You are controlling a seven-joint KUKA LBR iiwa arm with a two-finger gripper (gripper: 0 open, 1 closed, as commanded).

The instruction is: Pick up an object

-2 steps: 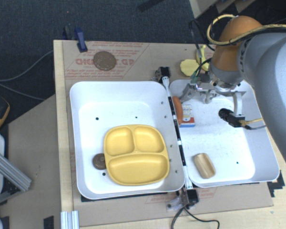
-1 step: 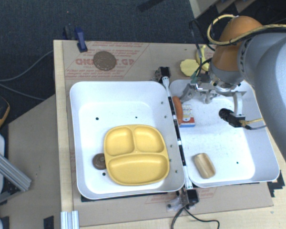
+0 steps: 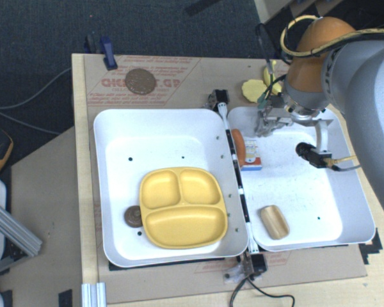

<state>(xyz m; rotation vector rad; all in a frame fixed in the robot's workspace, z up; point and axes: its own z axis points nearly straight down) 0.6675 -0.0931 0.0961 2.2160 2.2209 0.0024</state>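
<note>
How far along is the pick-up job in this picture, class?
Done: the gripper has reached the far end of the right bin. In hand: nothing shows between its fingers. Left: gripping and lifting something; the orange sausage-shaped piece, the small printed box and the tan block all lie on the bin floor.

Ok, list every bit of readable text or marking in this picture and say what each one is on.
Red print on the cardboard sheet behind the left bin: large letters, partly covered by a brown disc, too blurred to read.
Small box in the right bin: printing too small to read.
</note>
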